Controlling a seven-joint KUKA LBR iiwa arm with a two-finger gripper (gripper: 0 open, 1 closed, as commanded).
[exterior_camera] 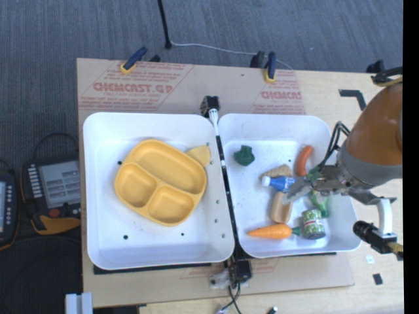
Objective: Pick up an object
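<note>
the grey arm with its orange band [383,133] reaches in from the right edge of the camera view and hangs over the right-hand shallow white bin [258,126]. its two-finger gripper [308,185] sits low among the toys near that bin's middle right, but the dark metalwork blurs into the clutter beneath it, so whether the claw is wide, narrow or closed on something cannot be told.

the pickable things all lie in this right bin. a small dark green toy vegetable [244,155] rests alone near the upper left of the bin. a red-orange sausage-shaped toy [304,159] lies tilted near the upper right. a pale tan wedge [280,171] sits just above a small blue-and-white bottle [279,182], which lies on its side just beside the gripper. below these, a tan bread-roll-shaped toy [280,208] stands roughly on end, and an orange plastic carrot [270,231] lies flat along the bin's lower part. to the carrot's right sits a small green-labelled tin can [313,224], with some green leafy pieces [320,203] just above it.

the left-hand shallow white bin [105,175] holds a yellow three-compartment plastic plate [160,181], with a yellow wedge-shaped piece [200,154] touching its upper right rim.
</note>
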